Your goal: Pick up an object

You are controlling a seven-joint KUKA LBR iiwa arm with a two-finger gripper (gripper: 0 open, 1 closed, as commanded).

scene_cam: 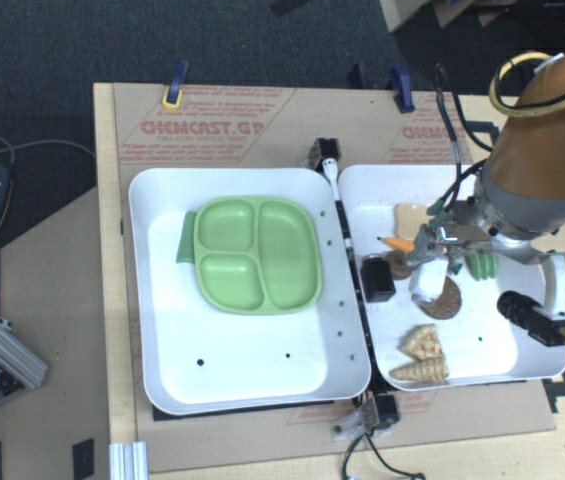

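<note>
Fingers (pixel 430 268): you cannot tell their state above the right bin (pixel 522 368); the brown disc (pixel 446 303) looks light, rigid; grip its edges.

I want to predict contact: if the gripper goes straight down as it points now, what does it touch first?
Probably the white object beside the brown round piece, right under the gripper in the right bin; depth is unclear from this slanted view.

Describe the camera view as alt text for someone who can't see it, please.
A grey and orange robot arm reaches from the right, its gripper low over small objects in the right white bin, including a brown disc and a black block. The left white bin holds a green divided tray.
</note>
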